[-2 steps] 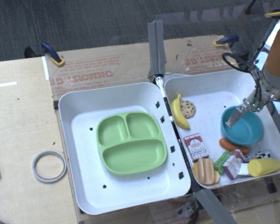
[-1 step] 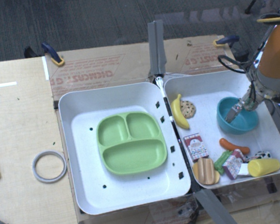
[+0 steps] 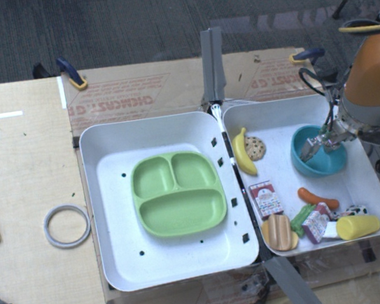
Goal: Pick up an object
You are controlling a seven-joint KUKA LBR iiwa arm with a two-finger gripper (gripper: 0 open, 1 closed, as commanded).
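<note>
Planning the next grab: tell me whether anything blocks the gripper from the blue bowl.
Nothing visible does. The gripper is already over the blue bowl in the right bin, its tip inside the bowl's rim. The cookie and banana lie apart, toward the bin divider.

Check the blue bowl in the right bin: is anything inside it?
The gripper reaches down into the blue bowl, its tips over the bowl's inside. No toy shows between them. The bowl's floor beneath the gripper is covered, so something small there can't be ruled out.

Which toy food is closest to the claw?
The cookie. It lies beside the banana near the blue bowl, where the claw hangs; the hot dog and carrot lie farther off.
</note>
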